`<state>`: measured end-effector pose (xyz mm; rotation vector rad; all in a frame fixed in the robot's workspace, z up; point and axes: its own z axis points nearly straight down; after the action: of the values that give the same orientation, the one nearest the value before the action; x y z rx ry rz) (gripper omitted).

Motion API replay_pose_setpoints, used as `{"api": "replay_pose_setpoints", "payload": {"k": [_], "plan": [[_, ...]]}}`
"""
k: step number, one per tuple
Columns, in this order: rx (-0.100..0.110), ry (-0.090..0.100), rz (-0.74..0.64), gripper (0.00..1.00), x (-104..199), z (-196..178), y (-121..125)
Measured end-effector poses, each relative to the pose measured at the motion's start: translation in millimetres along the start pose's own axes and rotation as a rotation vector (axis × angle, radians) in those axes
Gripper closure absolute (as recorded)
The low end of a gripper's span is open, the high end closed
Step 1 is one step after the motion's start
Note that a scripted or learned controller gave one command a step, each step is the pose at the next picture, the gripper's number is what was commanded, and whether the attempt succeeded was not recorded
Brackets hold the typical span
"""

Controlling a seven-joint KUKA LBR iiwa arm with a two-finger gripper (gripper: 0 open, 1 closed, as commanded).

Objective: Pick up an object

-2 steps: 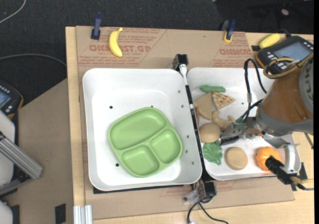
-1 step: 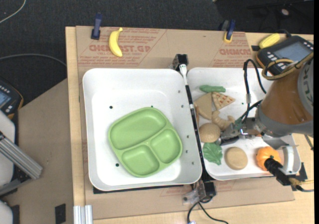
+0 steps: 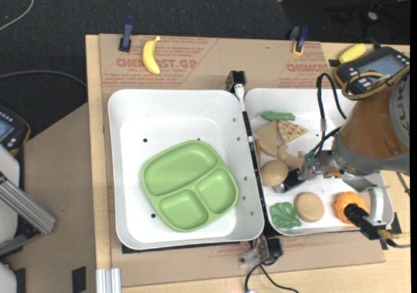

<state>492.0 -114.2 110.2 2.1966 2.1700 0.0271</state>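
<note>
**Hand working low among the play food in the right bin**

The arm (image 3: 368,132) is reaching in over the right bin (image 3: 257,99), and the hand (image 3: 301,171) is sitting low beside a tan round piece (image 3: 273,172), near the pizza slice (image 3: 291,131). How far open it is I cannot tell, nor whether it has hold of anything; the wrist is hiding the tips. A beige disc (image 3: 309,206), a green leaf (image 3: 284,214) and an orange piece (image 3: 347,205) are lying close by. Judging from this, the hand should be centring on one piece, clear of its neighbours, before lifting straight up. The green tray (image 3: 189,185) is resting in the left bin (image 3: 130,155) on the bench (image 3: 195,57).
</note>
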Motion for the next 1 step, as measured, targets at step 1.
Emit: {"api": "replay_pose_setpoints", "payload": {"k": [1], "plan": [[0.044,0.027,-0.020,1.00,62.6,-80.9,-8.7]]}}
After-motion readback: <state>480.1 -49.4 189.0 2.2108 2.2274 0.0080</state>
